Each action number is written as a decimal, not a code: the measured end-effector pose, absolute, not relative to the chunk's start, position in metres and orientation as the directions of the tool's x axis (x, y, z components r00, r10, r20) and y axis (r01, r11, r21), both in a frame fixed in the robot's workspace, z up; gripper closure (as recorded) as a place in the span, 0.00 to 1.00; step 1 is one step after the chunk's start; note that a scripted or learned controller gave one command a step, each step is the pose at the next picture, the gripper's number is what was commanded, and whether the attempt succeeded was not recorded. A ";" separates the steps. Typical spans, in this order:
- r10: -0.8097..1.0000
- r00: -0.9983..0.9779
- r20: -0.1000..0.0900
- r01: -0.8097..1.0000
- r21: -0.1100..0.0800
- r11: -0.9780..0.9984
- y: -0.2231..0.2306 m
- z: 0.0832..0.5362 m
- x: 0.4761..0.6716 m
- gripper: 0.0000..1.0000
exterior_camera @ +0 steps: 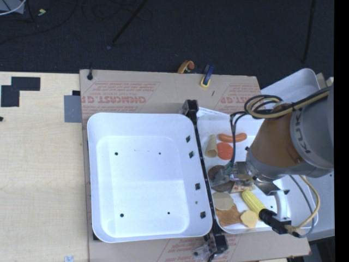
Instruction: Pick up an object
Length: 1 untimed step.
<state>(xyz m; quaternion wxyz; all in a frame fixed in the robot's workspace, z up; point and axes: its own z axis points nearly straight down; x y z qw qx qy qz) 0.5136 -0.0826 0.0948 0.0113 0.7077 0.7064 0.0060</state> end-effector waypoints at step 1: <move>1.000 0.011 -0.010 1.000 0.027 -0.011 -0.086 0.107 0.515 1.00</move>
